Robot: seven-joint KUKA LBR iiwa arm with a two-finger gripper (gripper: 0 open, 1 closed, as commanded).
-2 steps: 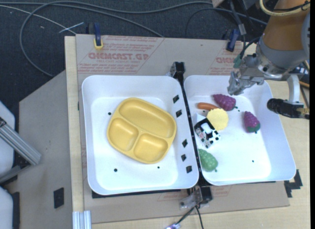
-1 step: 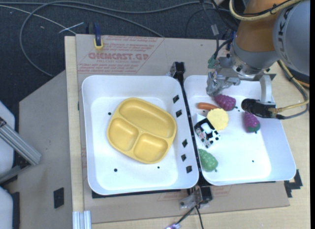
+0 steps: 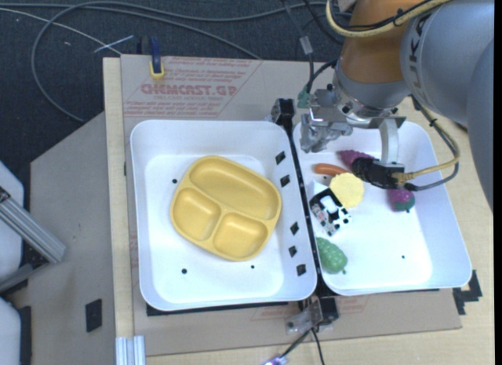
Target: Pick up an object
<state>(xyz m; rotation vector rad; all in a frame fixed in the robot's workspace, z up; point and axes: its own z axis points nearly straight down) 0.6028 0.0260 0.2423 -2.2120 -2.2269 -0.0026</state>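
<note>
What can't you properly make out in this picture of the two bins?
All in the camera view:
- The purple item in the right bin: partly covered by the robot's hardware, so its shape is unclear.
- The black-and-white item: too small to identify.
- The right bin's far rim: mostly hidden behind the arm and the tool.
- The arm itself: cut off by the top and right edges.

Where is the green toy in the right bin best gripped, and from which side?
Likely from above, across the middle of the green toy, closing over its short width. It lies alone, but the wall of the right bin is close beside it, so a sideways approach looks cramped.
</note>
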